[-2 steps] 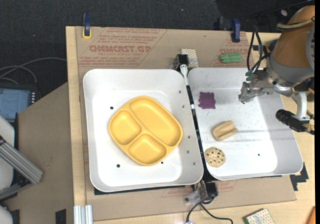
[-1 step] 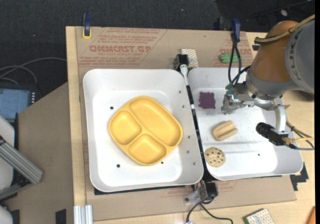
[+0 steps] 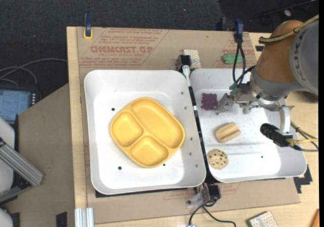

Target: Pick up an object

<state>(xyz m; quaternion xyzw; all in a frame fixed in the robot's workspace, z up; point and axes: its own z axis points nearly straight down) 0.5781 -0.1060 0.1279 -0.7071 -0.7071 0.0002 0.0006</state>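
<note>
The tool [image 3: 225, 103] hangs low in the right bin [image 3: 283, 168], just beside a purple block [image 3: 208, 101]; whether it is spread, I cannot tell. A tan block [image 3: 227, 132] and a cracker [image 3: 217, 159] lie nearer. A yellow tray [image 3: 147, 131] sits in the left bin [image 3: 101, 94].

Yellow three-compartment plastic plate [image 3: 147, 131] in the white left bin [image 3: 96, 120]; white right bin [image 3: 283, 163] holding a dark purple block [image 3: 208, 101], tan bread-like cylinder [image 3: 227, 132], and beige round cracker [image 3: 217, 159] dotted with dark holes.

blue clamp [image 3: 88, 25] | green clip [image 3: 231, 59] | brown board [image 3: 124, 46]
</note>
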